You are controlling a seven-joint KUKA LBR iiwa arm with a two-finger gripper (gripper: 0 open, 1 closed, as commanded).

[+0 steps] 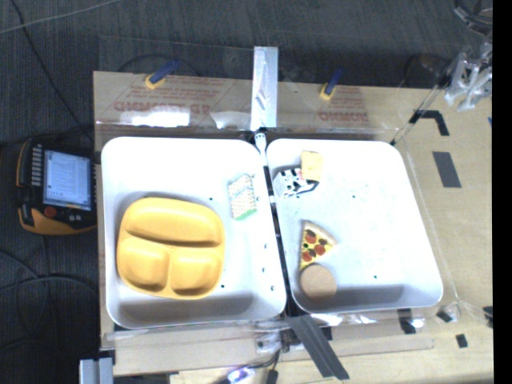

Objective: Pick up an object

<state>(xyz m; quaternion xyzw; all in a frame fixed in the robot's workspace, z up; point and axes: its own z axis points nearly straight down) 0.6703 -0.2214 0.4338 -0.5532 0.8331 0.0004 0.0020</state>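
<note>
**Gripper parked far from both bins**

From the overhead camera, you see a pale metal gripper (468,77) at the upper right, past the bench's far corner. It is too small and blurred to tell whether it is open or closed, and you can make out nothing in its grasp.

Everything to pick lies well apart from it, down and to its left. Nearest in the right bin (400,214) is a pale yellow block (311,165), touching a black-and-white piece (292,184). Lower sit a toy pizza slice (315,245) and a tan round disc (318,281), just beside each other. Farther off, the left bin (160,154) holds a yellow divided plate (170,246) and a small speckled packet (242,197).
</note>
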